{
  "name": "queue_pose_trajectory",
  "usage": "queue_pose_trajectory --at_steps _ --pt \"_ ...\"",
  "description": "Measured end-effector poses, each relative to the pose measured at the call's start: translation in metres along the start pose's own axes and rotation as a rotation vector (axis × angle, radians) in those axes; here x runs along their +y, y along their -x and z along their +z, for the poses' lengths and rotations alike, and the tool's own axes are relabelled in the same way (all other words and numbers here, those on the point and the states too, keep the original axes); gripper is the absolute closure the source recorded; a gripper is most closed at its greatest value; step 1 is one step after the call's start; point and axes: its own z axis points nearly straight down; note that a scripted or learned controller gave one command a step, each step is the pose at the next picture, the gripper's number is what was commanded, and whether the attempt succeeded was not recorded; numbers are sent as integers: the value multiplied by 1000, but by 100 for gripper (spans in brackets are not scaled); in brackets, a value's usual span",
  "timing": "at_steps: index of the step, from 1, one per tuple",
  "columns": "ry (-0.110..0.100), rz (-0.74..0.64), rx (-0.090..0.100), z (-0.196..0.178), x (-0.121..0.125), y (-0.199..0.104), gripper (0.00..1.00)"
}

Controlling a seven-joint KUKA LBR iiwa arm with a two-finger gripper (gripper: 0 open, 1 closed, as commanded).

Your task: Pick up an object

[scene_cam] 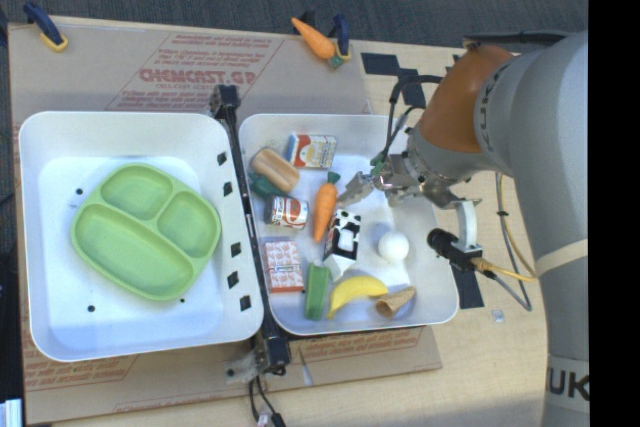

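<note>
1. Carrot, the orange one lying in the middle of the right bin, is the nearest pick: it sits just left of the claw, with the black-and-white toy and the white ball close below it.
2. Come down along its length so you straddle it and miss the neighbours.
3. Your claw hovers over the bin's upper middle, tips slightly apart, with nothing between them.
</note>
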Motion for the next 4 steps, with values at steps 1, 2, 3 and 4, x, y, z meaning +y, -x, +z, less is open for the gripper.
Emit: queue_pose_trajectory --at_steps 1,2,3,4 --pt "-2 -3 0 -10 0 0 100" --pt "1 1 -2 -137 -23 4 100" --pt "0 1 -1 -136 -23 4 0" --pt "15 1 -3 -7 -86 -20 0"
